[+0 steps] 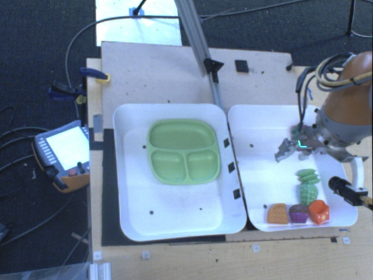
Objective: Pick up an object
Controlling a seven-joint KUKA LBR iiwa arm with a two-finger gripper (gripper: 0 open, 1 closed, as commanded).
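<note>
In the right bin [256, 156], several small toy foods lie near the front right corner: a green ridged piece [308, 182], an orange-brown piece [277, 213], a purple piece [298, 213] and a red-orange piece [319, 211]. My gripper [285, 150] hovers over the bin's middle right, up and to the left of the green piece and apart from it. It looks open, with nothing between its fingers.
The left bin [134, 203] holds a green divided plate [184, 151]. A metal pole [198, 34] slants across the board behind the bins. A black part of the arm [344, 188] sticks out over the right bin's right edge. A handheld pendant [64, 153] lies off the bench's left.
</note>
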